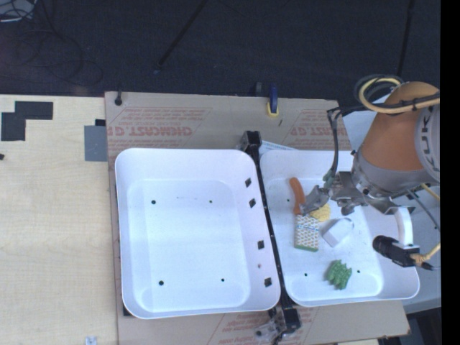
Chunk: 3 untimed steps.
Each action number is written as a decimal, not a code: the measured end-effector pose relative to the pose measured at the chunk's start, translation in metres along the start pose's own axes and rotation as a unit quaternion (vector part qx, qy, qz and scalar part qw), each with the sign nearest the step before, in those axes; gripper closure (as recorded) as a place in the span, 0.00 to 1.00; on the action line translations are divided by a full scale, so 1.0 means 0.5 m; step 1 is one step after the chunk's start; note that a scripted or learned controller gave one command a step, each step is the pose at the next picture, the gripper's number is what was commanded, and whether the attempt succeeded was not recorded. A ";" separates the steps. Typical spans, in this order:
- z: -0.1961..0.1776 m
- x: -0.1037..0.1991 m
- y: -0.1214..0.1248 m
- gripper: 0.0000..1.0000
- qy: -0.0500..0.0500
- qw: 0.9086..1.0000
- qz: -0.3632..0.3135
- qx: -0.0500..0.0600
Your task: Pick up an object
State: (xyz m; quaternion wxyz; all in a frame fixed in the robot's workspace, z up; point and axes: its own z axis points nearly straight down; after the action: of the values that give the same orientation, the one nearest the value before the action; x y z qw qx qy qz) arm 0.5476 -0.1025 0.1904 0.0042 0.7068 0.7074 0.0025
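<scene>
You see the arm [395, 142] at right of the frame, over the right bin [392, 290]. Its gripper [316, 201] hangs just right of the orange stick [296, 195], which lies nearly top to bottom. How far the fingers open, you cannot tell.

Upside-down red print, unreadable, on cardboard [188, 124]

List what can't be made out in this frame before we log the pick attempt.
- Hand, camera view: too small and blurred against the right bin to tell open or shut, or whether it touches the orange stick.
- Yellow object: partly covered by the hand; shape unclear.
- Arm: cut off by the right edge.
- White block: low contrast on the white bin.
</scene>
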 end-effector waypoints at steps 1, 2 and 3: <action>0.059 -0.038 -0.146 0.00 0.002 1.000 0.003 0.010; 0.078 -0.153 -0.148 0.00 0.000 1.000 0.002 0.007; 0.208 0.027 -0.146 0.00 0.002 1.000 -0.001 0.005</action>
State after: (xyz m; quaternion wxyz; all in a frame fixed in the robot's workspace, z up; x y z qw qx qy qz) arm 0.4754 -0.0895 0.0857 -0.0007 0.7058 0.7084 -0.0003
